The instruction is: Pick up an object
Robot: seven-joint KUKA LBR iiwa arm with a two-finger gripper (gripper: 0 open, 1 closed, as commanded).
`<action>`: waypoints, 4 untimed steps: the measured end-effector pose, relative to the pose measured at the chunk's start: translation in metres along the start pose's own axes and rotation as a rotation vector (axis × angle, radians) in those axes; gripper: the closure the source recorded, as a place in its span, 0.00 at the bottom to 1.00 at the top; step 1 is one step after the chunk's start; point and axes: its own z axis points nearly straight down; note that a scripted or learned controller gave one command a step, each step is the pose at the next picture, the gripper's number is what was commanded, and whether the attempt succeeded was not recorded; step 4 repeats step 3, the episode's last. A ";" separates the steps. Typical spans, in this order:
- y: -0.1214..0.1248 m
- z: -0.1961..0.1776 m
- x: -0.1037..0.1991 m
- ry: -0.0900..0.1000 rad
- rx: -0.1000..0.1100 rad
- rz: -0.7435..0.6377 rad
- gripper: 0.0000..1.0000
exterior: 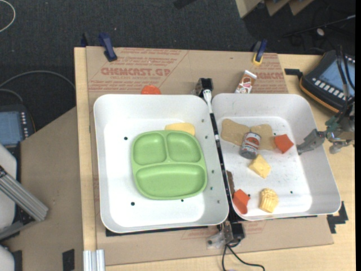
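Landmark: the small can (pixel 250 144), lying tilted in the right bin (pixel 322 193), roughly at the middle of that bin's upper half.
Gripper (pixel 313 140): at the right bin's right rim, well to the right of the can; 1 grey finger points left over the bin wall. Whether it is spread or closed cannot be told, and nothing shows in its grasp.
Red block (pixel 284 143): just right of the can, between it and the gripper, apart from both.
Tan flat pieces (pixel 236 131): 2 of them, touching the can from above and from its left, partly under it.
Cheese wedge (pixel 260 166): pale yellow, just below the can, close to touching.
Orange block (pixel 241 201): well below the can, near the bin's lower left wall.
Corn cob (pixel 268 200): yellow, well below the can, just right of the orange block.
Left bin (pixel 113 208): left of the can, across the divider.
Green divided plate (pixel 167 165): 3 compartments, in the left bin, well left of the can.
Yellow piece (pixel 181 128): touching the plate's upper edge, left of the can.
Small packet (pixel 246 82): outside the bins on the cardboard, above the can.
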 end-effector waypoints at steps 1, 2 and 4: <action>0.082 0.150 0.102 0.008 0.011 -0.011 0.00; 0.082 0.130 0.093 0.000 -0.001 0.001 1.00; 0.085 0.035 0.155 0.001 -0.009 -0.007 1.00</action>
